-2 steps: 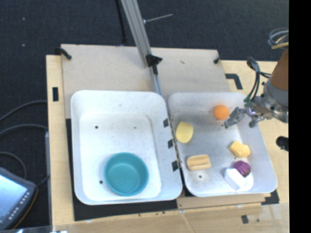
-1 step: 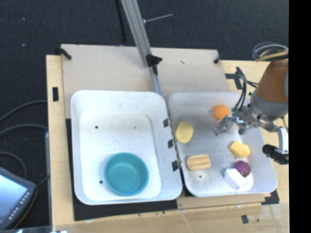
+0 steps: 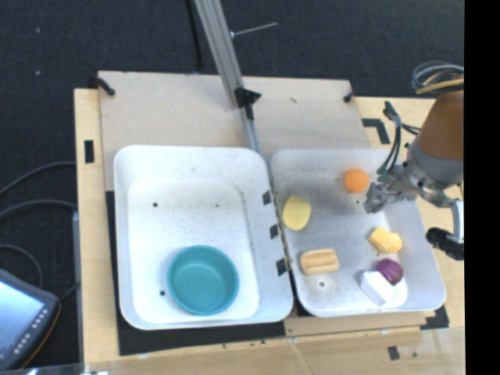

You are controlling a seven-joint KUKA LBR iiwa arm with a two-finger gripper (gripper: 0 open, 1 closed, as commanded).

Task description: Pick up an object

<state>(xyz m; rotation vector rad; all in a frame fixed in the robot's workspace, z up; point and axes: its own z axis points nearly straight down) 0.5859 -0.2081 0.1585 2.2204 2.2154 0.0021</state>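
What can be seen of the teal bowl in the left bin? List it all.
The teal bowl is round, a plain blue-green all over, and looks like smooth plastic. It stands upright with its opening up, and nothing shows inside it. It sits on the floor of the left white bin, in the near part toward the bin's front edge. Only the bin floor touches it; it is the one object lying there.

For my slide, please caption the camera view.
Gripper low in the right bin beside an orange ball; teal bowl in the left bin.
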